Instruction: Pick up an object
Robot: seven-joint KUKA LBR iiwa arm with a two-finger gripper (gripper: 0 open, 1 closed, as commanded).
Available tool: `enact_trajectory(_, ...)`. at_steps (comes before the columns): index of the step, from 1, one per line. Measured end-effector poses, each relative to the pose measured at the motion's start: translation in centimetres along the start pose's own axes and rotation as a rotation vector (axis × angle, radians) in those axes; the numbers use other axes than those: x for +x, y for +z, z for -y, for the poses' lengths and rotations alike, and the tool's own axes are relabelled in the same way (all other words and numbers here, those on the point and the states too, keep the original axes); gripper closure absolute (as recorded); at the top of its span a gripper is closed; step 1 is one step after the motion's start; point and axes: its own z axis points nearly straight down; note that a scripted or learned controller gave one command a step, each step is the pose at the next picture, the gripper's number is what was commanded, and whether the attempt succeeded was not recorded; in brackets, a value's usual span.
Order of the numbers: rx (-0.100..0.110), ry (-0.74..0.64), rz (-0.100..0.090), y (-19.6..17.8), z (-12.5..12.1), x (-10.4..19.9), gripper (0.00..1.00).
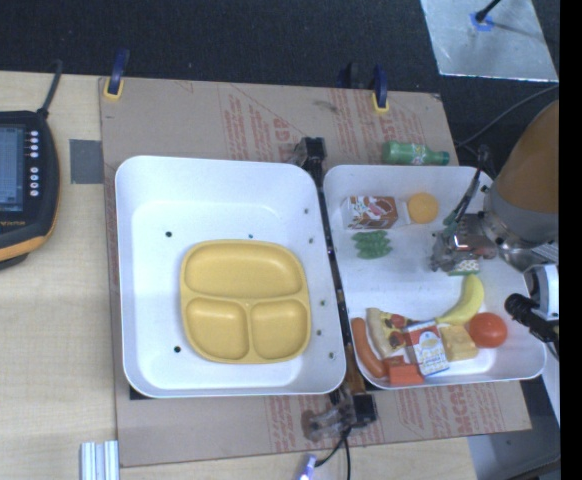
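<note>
While the arm (pixel 531 173) reaches in over the right edge of the right bin (pixel 411 283), its pincer (pixel 458 251) hangs low above the bin's white floor, near the upper right part. How far the pincer stands open cannot be told from this slant, and nothing can be made out in its hold.

Just below the pincer lies a yellow banana (pixel 464 300), curving down and to the left, its upper end close to the pincer. Below that and a little to the right sits a red tomato (pixel 488 329), touching the banana's lower side. Further below and to the left, along the bin's near wall, a heap of toy food is crowded together: a small carton (pixel 429 351) with a printed label, a slice of pizza (pixel 383 325) and a reddish sausage (pixel 366 353) at the left end, all touching or overlapping.

Up and to the left of the pincer rests an orange ball (pixel 423 207), and just left of that a printed packet (pixel 371 211). A green leafy piece (pixel 373 245) lies left of the pincer, apart from it.

Beyond the bin's far wall, above the pincer, a green bottle (pixel 413 153) lies on its side on the cardboard. Well to the left, the left bin (pixel 151 268) holds a yellow divided plate (pixel 243 299) with three compartments.
</note>
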Motion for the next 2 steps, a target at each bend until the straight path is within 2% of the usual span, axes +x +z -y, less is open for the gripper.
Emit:
enact_trajectory(1, -0.003, 0.001, 0.0, -2.6, -4.5, -1.9, 1.0)
enact_trajectory(2, -0.001, 0.002, 0.0, -4.1, -0.2, -0.2, 1.0)
